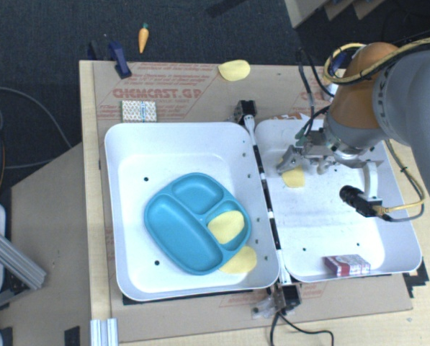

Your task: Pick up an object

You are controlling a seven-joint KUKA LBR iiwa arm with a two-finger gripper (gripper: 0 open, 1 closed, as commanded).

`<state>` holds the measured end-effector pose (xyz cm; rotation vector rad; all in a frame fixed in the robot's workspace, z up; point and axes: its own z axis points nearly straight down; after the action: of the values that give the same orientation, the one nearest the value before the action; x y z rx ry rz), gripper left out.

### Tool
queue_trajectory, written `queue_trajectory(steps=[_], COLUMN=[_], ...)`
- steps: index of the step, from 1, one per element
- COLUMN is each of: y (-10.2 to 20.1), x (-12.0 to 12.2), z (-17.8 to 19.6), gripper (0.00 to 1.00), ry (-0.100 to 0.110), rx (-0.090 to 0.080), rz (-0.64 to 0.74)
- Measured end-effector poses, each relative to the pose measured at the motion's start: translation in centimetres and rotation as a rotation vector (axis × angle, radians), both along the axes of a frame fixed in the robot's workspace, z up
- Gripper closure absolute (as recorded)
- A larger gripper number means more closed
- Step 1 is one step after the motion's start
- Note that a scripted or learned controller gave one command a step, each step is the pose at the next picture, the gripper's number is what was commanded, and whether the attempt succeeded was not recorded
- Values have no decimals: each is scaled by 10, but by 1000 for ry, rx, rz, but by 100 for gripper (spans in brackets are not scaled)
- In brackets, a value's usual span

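A grey arm with an orange band is being seen reaching in from the right over the right bin (409, 254), its gripper (301, 161) lowered close to the bin floor near the upper left corner. A small yellow object (294, 179) is lying just beside and below the gripper; whether it is being touched cannot be told, and the state of the fingers cannot be told either, since they are being hidden among dark metal parts and cables. Much of the right bin's upper part is being covered by the arm's wrist. A small pink and white box (347, 265) is resting near the bin's lower edge, well apart from the gripper. In the left bin (128, 193) a blue divided tray (178, 225) is lying at a tilt, with a yellow piece (227, 225) sitting in one compartment and another yellow piece (240, 261) partly tucked beneath the tray's lower rim. On the table (186, 92) beyond the bins, a pale yellow item (234, 70) and a small patterned packet (139, 110) are lying.
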<state>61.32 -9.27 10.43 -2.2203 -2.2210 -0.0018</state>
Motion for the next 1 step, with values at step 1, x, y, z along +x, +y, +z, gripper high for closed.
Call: queue_trajectory(steps=[1], y=[-4], x=[7], z=[-20], gripper=[0], ry=[-1], rx=[-3], rz=[0])
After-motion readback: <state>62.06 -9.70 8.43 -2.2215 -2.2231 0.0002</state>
